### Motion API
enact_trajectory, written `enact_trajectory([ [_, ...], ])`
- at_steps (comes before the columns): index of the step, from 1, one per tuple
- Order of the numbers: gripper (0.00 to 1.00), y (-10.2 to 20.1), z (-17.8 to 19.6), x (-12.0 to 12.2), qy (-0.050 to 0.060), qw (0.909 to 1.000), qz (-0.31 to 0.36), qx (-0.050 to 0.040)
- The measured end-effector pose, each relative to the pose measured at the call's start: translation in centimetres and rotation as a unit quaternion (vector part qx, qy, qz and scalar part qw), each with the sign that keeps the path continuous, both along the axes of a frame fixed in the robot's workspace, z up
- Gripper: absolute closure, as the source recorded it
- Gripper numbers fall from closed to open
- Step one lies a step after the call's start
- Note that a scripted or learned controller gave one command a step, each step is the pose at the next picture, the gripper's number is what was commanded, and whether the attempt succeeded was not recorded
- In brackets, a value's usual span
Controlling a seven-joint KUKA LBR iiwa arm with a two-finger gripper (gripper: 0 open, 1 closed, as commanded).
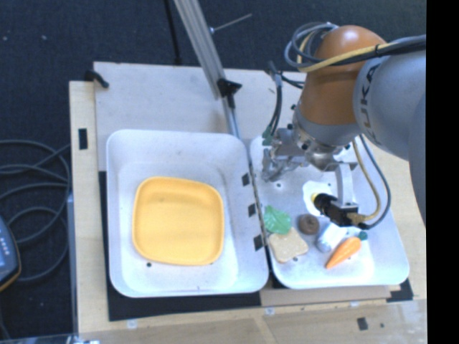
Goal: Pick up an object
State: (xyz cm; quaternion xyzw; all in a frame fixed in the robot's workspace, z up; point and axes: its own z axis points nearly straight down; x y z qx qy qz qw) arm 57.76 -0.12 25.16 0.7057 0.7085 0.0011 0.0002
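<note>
Arm (pixel 344 84) reaches in from the right. Gripper (pixel 275 165) hangs over the right bin's (pixel 391 264) far left corner; can't tell how the claw stands. Pickable items lie nearer the camera in that bin, apart from the gripper: green piece (pixel 277 221), toast slice (pixel 287 247), brown disc (pixel 309 224), carrot (pixel 343 251). Left bin (pixel 122 149) holds a yellow plate (pixel 178 220).

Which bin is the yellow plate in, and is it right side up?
Left bin. The yellow plate lies flat, right side up, its raised rim and hollow facing the camera.
</note>
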Motion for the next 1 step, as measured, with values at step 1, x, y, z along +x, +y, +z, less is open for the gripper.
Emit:
enact_trajectory([
  [1, 1.0, 5.74, -1.07, -1.21, 0.001, 1.0, 0.0, -0.0003],
])
